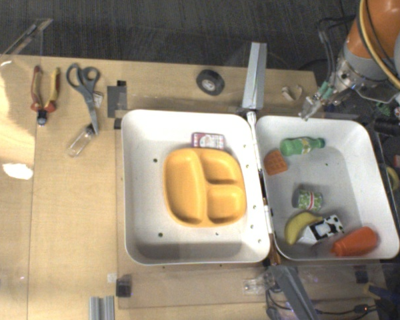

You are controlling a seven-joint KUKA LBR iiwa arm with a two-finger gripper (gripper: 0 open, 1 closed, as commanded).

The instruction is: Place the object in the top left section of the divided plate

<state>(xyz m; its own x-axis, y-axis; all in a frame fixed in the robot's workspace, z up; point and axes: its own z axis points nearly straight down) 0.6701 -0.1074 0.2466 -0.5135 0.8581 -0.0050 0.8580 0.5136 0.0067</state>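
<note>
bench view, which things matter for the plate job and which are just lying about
For the job: divided plate, hand, and the candidate objects: green bottle, banana, small can.

Lying about: scissors, pliers, tape roll.

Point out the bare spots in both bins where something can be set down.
Left bin: bare floor left of and below the yellow divided plate. Right bin: open middle-right strip between green bottle and orange carrot. Crowded around banana, can and cow toy.
</note>
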